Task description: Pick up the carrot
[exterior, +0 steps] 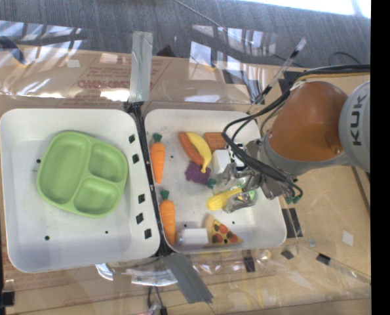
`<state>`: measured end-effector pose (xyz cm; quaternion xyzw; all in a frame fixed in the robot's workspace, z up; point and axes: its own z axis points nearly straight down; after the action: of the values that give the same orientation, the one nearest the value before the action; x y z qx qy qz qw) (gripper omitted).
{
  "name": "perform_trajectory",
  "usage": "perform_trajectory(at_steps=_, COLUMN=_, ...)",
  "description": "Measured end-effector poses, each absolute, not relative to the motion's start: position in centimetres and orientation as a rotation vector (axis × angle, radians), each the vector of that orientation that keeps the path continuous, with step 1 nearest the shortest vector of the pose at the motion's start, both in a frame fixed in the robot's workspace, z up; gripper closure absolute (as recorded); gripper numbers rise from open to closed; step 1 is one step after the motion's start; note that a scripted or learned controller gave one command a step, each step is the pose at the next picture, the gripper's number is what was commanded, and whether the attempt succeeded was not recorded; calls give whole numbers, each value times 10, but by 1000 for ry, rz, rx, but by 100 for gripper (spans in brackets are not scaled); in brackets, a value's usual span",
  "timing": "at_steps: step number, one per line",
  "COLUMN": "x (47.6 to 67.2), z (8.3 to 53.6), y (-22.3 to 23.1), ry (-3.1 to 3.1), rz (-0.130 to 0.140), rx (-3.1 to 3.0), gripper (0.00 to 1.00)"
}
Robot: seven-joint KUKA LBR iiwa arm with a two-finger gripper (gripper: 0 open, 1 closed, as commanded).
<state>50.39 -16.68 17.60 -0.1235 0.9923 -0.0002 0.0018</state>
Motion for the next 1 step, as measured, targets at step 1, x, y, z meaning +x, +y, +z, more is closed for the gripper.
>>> perform_trajectory(at_steps=1, x=504, z=228, y=-196, ry=3051, rz=-4, rx=-732, gripper=100)
